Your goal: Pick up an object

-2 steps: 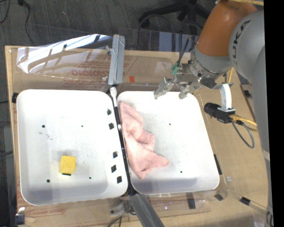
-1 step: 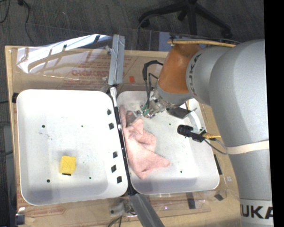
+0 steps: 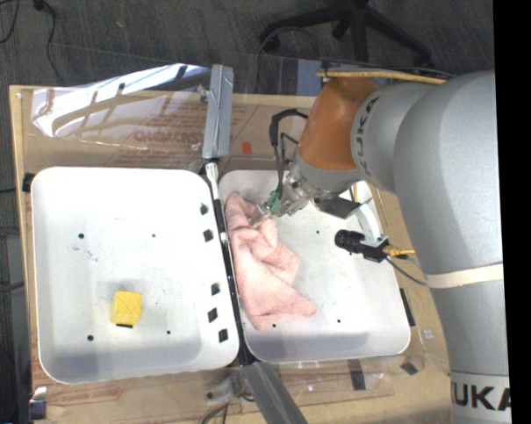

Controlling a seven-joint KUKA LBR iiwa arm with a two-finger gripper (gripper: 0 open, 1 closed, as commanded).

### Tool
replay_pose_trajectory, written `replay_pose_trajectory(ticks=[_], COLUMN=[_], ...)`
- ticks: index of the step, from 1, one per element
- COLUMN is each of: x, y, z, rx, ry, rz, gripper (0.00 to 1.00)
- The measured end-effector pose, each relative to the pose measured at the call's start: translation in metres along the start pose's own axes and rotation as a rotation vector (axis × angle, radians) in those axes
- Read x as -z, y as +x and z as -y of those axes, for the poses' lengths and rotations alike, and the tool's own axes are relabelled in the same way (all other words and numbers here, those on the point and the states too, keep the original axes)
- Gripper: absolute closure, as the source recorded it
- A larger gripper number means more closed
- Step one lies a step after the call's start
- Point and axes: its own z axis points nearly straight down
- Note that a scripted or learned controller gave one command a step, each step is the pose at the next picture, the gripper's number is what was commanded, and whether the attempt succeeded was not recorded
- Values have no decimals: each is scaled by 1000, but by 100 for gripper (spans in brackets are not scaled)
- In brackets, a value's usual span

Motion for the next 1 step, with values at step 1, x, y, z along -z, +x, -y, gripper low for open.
replay_pose_trajectory(ticks=[1], x=[132], y=[15], z=[-42], rx=[7], ry=[-4], rz=[2], gripper=[100])
